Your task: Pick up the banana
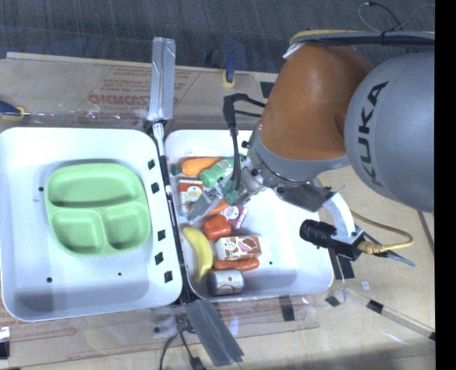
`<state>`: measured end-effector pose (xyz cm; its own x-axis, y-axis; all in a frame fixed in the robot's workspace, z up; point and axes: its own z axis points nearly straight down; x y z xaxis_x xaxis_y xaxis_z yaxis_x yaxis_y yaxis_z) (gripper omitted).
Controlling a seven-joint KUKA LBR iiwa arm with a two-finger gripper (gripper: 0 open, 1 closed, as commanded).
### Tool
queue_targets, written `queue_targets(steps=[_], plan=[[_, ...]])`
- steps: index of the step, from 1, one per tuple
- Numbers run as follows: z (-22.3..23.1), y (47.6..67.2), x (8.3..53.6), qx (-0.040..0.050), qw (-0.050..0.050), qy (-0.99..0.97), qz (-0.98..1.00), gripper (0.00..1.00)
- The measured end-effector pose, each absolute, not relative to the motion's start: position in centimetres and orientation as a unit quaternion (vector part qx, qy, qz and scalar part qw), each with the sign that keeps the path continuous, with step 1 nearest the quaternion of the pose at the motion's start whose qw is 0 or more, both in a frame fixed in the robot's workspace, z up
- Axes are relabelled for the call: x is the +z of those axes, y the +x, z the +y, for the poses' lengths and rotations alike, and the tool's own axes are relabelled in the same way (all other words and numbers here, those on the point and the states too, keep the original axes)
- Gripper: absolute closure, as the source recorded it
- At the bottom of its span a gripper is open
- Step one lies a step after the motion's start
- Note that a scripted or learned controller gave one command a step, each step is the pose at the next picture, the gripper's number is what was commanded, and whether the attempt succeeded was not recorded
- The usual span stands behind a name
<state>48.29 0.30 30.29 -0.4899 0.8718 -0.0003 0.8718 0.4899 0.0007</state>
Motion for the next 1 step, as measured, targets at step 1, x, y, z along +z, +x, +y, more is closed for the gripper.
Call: queue_targets(steps=[1], plan=[[3.55, 48.44, 23.85, -0.0017, -0.002, 0.479, 0.878, 0.00]])
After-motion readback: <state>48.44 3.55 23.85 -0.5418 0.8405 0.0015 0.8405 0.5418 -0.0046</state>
